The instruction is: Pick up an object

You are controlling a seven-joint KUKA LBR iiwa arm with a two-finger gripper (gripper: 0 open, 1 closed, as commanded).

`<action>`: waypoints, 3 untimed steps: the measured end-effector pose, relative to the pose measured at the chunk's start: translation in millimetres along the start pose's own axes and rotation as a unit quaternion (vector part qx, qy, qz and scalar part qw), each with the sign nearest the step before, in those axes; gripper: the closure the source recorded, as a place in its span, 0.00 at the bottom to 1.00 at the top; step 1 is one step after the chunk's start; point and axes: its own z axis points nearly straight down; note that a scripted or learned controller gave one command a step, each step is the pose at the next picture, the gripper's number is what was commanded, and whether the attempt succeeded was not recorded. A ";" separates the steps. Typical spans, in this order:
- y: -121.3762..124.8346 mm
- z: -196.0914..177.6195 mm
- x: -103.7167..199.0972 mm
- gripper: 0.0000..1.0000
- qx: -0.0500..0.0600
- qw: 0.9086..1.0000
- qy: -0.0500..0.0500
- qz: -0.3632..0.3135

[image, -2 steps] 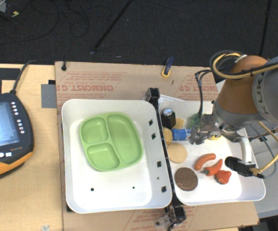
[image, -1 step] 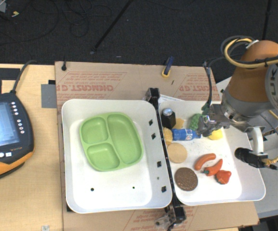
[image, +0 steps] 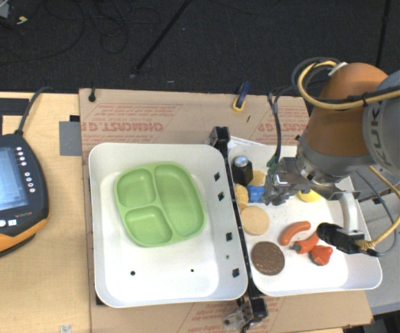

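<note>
Found the toys crowded into the right-hand shallow white bin (image: 355,277), presumably so any descent would meet something: a tan round disc (image: 256,220), a dark brown round disc (image: 267,257), an orange-red sausage shape (image: 294,231), a small red piece (image: 321,254) and a small blue block (image: 257,193).

Saw the grey arm with its orange band (image: 345,109) reaching in from the right, with the gripper (image: 277,186) low at the bin's upper middle, just beside the blue block. Judged that block the likely target. Could not tell how far open, nor whether anything was held.

Noted a green three-compartment plastic plate (image: 160,203) lying flat in the left-hand white bin (image: 109,269), well apart from the reach.
</note>
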 end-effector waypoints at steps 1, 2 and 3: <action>-5.3 -0.2 20.6 1.00 0.000 1.000 -0.001 0.001; -9.9 17.1 14.6 1.00 0.000 1.000 -0.001 0.002; -7.3 2.6 5.6 1.00 -0.001 1.000 -0.001 0.002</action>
